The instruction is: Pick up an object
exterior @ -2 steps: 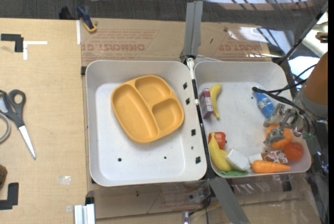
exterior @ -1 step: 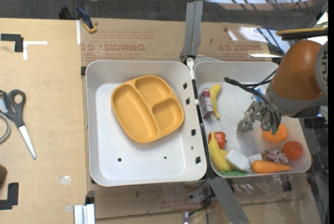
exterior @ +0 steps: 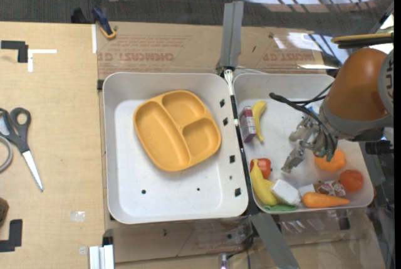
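1. The grey two-finger pincer [exterior: 299, 152] hangs over the right shallow white bin [exterior: 283, 81], its fingers parted a little, with nothing between them.
2. Nearest below its tips lies a small white rectangular block [exterior: 285, 189], just beside a curved yellow plastic banana [exterior: 261, 185] and a long orange plastic carrot [exterior: 324, 200].
3. The block looks light, stiff and flat-sided; gripping across its short sides would likely hold best.
4. The banana seems smooth and rounded, so it may slip; its middle is the safest place to pinch.
5. The left bin holds a divided yellow plastic plate [exterior: 177, 128], too broad to grip except at its rim.
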Robot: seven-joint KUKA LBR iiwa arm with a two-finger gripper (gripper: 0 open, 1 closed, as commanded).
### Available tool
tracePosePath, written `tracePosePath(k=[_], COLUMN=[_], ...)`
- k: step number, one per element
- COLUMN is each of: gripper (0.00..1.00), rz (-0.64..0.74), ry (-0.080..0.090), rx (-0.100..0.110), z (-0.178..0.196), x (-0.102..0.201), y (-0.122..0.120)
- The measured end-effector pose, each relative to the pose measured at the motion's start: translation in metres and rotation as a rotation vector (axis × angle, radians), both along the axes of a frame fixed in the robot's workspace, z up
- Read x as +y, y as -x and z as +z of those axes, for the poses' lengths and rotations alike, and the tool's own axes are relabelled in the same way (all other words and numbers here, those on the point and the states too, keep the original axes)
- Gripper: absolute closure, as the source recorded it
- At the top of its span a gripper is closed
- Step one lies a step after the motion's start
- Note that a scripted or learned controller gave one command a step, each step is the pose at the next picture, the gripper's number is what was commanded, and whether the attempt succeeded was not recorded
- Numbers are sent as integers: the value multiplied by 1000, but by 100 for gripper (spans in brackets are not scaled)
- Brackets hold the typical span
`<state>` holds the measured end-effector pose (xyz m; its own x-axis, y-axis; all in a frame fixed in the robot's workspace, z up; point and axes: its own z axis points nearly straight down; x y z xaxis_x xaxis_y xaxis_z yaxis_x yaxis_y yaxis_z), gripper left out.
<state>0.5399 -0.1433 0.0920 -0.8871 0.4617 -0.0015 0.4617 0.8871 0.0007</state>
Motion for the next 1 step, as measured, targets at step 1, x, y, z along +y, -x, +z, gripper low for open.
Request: tracePosePath(k=[1], gripper=[0], rz=[-13], ry=[1], rx=[-3], z=[1], x=[-29], y=[-17])
